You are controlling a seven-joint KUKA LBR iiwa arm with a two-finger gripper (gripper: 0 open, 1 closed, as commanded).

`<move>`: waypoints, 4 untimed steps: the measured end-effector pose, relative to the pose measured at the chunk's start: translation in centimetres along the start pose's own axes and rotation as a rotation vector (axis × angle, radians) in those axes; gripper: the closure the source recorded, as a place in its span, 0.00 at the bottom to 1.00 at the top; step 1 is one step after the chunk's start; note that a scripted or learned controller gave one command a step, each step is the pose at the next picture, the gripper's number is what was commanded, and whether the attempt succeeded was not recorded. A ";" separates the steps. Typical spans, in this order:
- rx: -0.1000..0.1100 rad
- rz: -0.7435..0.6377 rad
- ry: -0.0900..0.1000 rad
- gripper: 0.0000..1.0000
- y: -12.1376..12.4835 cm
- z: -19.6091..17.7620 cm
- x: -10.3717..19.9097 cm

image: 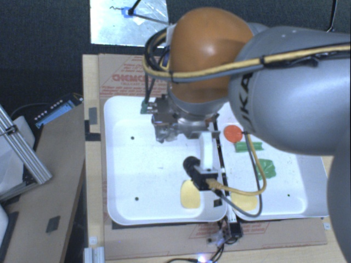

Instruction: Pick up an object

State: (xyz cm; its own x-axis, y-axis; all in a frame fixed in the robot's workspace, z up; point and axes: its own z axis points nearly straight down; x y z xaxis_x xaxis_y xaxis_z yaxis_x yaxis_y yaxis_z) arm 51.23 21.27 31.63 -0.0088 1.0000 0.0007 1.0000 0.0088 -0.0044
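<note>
Hovering over left bin [126, 163] far edge, pincer [164, 130] state unclear; floor mostly bare.

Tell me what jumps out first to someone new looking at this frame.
The big orange dome of the arm fills the top centre, hanging over the back of the left bin, with the grey link sweeping in from the right. Below it, a pale yellow piece lies near the left bin's front right corner. In the right bin, a small orange object and a green piece stand out against the white.
</note>
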 end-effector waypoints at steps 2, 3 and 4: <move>-0.020 0.003 0.008 1.00 -2.5 -8.8 2.2; -0.008 -0.004 0.002 1.00 -2.5 -9.1 2.2; -0.009 -0.011 0.002 1.00 -2.5 -10.1 2.3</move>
State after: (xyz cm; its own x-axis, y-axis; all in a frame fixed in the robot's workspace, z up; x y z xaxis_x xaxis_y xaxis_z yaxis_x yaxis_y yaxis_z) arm 48.75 23.52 41.77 -0.0196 0.9998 0.0029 0.9998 0.0196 0.0046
